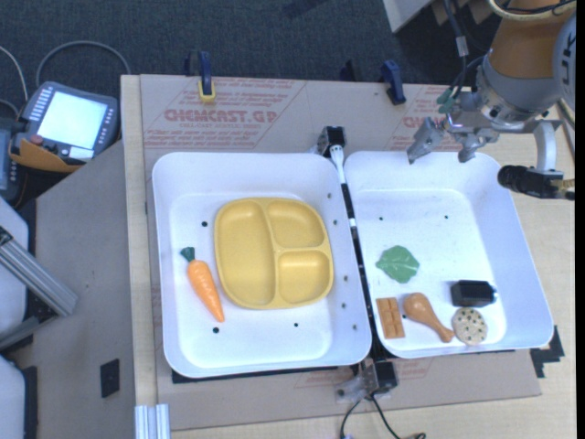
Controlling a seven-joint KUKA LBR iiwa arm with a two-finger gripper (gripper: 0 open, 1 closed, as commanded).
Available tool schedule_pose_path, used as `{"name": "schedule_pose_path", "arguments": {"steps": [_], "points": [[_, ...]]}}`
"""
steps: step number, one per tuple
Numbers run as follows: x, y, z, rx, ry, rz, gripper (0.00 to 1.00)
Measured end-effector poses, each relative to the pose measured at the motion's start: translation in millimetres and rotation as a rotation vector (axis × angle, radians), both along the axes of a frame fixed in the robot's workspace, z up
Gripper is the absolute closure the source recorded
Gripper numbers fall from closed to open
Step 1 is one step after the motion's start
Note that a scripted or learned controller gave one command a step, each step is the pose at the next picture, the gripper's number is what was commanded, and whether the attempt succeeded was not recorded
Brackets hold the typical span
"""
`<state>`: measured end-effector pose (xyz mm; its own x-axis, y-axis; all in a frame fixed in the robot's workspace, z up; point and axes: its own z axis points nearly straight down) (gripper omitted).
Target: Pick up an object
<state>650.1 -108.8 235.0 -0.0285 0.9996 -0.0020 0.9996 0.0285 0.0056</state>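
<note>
The hand [443, 144] hangs over the far rim of the right bin [512, 218], its two fingers spread apart with nothing between them. No object is chosen or touched yet, so this looks like the approach step, before any descent. The candidates lie at the near end of that bin, well apart from the hand: a green leaf [398, 263], a wafer [389, 317] just beside a drumstick [428, 315], a cookie [469, 325] touching the drumstick's tip, and a black block [473, 293] just above the cookie. The left bin [174, 245] holds a yellow tray [272, 251] and a carrot [206, 286] beside it. I judge the leaf the easiest target, since it lies alone; the next move calls for travelling toward the near side, centring over one item, turning the fingers to span its narrow side, then lowering. The crowded trio risks a pinch on two things at once.
</note>
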Motion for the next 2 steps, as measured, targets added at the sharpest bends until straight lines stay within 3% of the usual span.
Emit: {"name": "schedule_pose_path", "arguments": {"steps": [1,2], "points": [[-0.5,0.0,-3.0,0.0,0.004,0.0,0.0],[-5.7,-4.8,-65.1,0.003,0.014,-0.029,0.0]]}}
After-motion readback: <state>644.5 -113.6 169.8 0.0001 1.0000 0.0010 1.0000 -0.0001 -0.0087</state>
